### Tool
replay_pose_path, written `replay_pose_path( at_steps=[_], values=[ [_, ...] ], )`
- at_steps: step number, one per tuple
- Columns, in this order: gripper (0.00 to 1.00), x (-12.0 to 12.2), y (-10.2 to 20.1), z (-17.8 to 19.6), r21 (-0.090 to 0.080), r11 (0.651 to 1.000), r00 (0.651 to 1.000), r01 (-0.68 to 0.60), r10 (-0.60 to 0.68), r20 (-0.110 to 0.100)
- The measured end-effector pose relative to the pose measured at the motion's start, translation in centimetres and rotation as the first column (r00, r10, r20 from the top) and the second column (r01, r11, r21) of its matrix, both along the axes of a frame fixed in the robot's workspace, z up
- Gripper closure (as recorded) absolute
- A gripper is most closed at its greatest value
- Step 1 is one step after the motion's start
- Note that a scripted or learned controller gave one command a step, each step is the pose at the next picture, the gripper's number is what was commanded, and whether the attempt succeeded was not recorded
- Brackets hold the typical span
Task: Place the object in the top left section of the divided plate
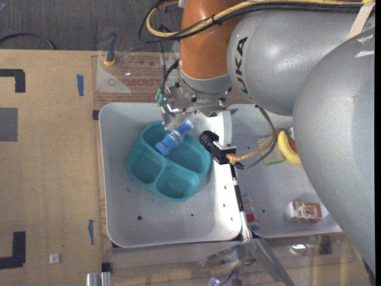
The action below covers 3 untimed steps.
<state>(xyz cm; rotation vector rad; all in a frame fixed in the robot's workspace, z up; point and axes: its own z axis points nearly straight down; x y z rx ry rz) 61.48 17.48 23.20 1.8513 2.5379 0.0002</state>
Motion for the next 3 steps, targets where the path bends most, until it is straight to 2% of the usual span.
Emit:
replay_pose_path(
  at_steps=[1,2,3],
  values=[
    [1.00,0.1,-3.0,0.8,0.000,0.994,0.994,-0.112,0.112,0.000],
    [1.00,4.0,-4.6,-2.1,-0.001,0.985,0.985,-0.175,0.175,0.005],
    [1.00,1.6,-2.9,-0.9,0.000,0.961,0.961,-0.276,0.276,0.001]
  ],
)
